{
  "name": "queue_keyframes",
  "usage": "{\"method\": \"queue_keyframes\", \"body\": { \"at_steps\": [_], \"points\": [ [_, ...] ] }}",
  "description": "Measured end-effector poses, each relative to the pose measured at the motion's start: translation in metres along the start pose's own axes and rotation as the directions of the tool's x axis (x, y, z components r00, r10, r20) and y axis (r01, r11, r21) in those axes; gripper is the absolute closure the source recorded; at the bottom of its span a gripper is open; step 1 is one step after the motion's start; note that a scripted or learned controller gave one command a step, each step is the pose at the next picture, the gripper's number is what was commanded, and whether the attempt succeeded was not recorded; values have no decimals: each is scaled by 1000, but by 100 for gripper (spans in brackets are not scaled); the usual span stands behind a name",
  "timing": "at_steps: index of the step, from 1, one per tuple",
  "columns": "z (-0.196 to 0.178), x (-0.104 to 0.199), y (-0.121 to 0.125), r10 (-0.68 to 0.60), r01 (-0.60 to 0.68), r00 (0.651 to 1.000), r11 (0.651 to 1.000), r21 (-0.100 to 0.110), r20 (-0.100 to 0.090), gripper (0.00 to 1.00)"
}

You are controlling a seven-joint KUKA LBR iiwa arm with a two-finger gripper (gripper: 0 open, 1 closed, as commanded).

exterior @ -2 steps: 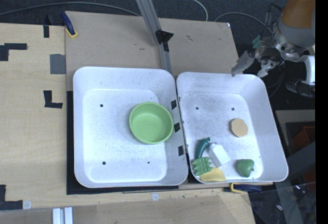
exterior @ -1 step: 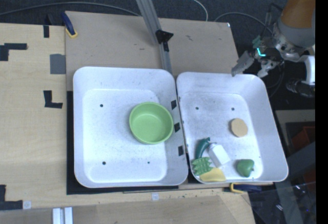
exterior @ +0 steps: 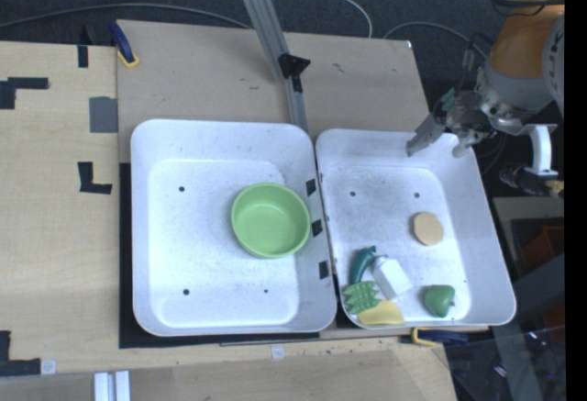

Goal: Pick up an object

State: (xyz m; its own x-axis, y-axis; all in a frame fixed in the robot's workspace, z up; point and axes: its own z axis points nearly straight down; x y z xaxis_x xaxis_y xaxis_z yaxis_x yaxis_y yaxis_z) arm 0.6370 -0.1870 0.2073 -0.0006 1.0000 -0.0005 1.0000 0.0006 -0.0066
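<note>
Our claw hangs over the far right corner of the right bin, and we cannot tell from this slanted view how it is set or whether it carries anything.

We count 4 loose things in that bin, all toward its near side, well apart from the claw. Closest to us is the tan disc, lying flat and alone on bare white floor, so the coming move runs straight from the claw toward the near edge. Further on sit a green lump, a white block and a green and yellow toy, crowded together near the wall. In the left bin rests 1 green bowl.
</note>
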Motion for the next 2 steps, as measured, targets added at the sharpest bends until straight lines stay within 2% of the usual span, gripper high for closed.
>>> {"method": "queue_keyframes", "body": {
  "at_steps": [2],
  "points": [
    [118,6,3,-2,2,1000,1000,1,-1,0]
  ]
}}
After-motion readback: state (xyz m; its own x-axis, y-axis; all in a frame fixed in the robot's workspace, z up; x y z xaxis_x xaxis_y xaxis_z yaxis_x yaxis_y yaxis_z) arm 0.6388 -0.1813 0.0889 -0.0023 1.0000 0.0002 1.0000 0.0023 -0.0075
